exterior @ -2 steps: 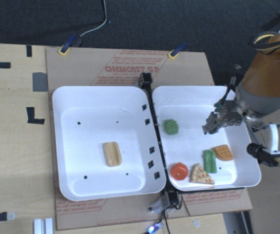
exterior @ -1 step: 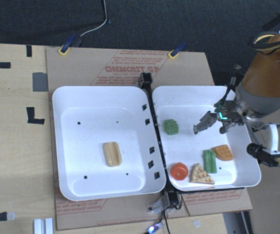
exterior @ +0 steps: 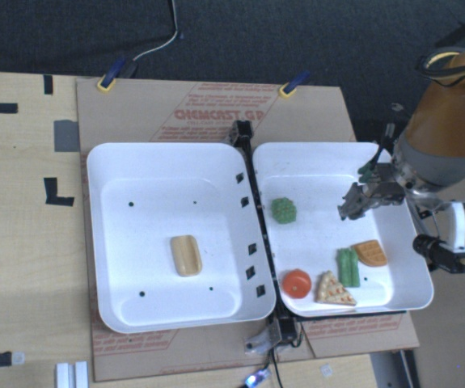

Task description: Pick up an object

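Note:
The right bin [exterior: 313,158] holds a green broccoli piece [exterior: 284,210], a red tomato [exterior: 297,283], a pizza-like wedge [exterior: 333,290], a green stick-shaped piece [exterior: 347,267] and an orange bread-like piece [exterior: 370,253]. A tan bread roll [exterior: 186,255] lies in the left bin [exterior: 119,217]. My gripper [exterior: 353,208] hangs over the right part of the right bin, above the orange and green pieces and to the right of the broccoli. Nothing shows between its dark fingers.
Both bins sit on a cardboard sheet [exterior: 216,111] on the wooden bench. A black divider with clips [exterior: 251,217] runs between the bins. A white cable [exterior: 155,47] trails at the back. The arm's grey body [exterior: 438,136] stands at the right.

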`<state>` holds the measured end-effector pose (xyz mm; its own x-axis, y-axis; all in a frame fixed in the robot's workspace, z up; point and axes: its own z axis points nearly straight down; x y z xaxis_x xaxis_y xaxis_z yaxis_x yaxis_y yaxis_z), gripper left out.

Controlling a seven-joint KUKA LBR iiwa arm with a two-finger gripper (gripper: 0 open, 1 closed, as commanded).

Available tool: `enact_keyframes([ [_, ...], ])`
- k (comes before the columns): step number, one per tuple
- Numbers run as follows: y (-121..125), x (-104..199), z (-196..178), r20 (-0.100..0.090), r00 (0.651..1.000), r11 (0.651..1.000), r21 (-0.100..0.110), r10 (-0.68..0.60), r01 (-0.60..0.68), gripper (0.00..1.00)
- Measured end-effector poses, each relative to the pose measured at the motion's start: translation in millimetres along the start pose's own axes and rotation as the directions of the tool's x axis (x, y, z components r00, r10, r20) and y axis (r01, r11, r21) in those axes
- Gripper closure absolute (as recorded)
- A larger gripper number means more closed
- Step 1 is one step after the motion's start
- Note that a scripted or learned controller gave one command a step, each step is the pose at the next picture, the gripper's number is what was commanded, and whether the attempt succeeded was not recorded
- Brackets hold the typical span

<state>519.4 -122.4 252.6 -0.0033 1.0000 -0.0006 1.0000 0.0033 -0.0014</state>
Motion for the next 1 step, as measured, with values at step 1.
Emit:
enact_keyframes([
  [1,74.5,-11.1,40.3,0.001,1.000,1.000,0.000,0.001,-0.001,1.00],
])
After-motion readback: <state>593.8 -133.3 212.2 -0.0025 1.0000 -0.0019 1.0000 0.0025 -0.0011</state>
